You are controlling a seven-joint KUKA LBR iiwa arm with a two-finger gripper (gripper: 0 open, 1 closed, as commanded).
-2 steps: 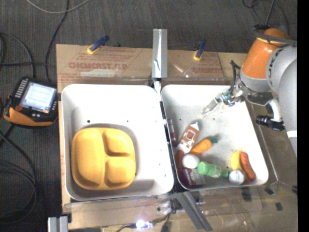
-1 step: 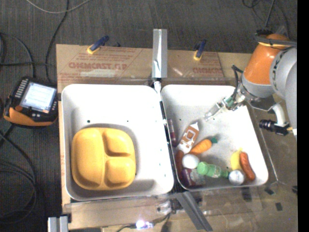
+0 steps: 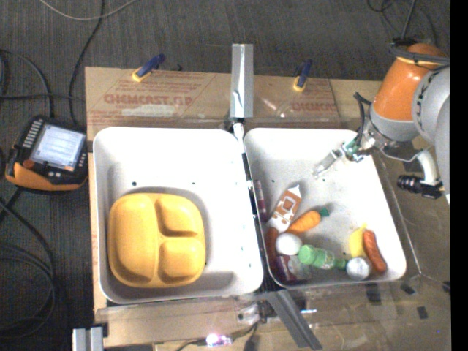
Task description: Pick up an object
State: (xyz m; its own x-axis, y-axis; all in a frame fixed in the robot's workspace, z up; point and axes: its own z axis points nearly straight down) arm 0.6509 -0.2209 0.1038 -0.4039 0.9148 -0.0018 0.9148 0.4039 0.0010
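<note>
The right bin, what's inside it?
In the right bin, piled near the front: a carrot, an orange-and-white carton, a green bottle, a hotdog. Whatever lies beneath the pile is covered.

Faded red print reading roughly "CHEMCAST" runs across the cardboard sheet behind the bins; nothing else is legible.

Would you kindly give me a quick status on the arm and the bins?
End effector above right bin's far end, nothing seen in it. Carrot, bottle, sausage clustered at near end, untouched. Yellow tray in left bin.
</note>
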